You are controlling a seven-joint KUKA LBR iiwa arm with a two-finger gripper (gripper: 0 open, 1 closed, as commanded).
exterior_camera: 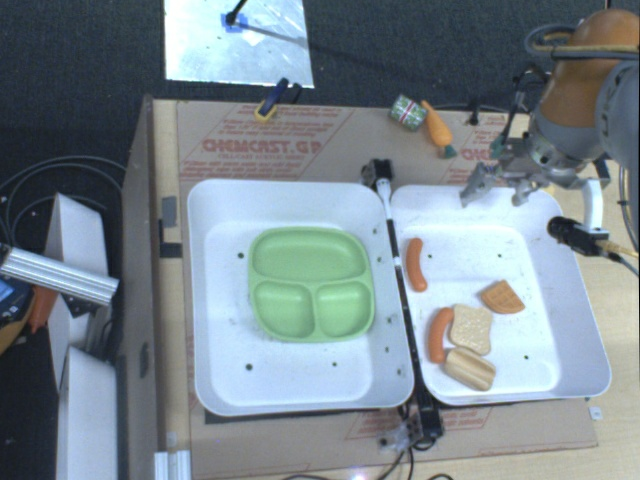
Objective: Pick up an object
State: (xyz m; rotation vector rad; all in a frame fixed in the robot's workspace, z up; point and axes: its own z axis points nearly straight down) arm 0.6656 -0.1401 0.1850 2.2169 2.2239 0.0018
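My gripper hangs over the far edge of the right bin, its two grey fingers spread apart with nothing between them. Below it in that bin lie an orange sausage, a second sausage, a slice of toast, a bread roll and a brown wedge of bread. All of them lie well toward the near side of the gripper.
The left bin holds a green three-compartment plate. Behind the bins on the cardboard lie a toy carrot, a small green can and a yellow-and-black clip. A black clamp sits between the bins' far corners.
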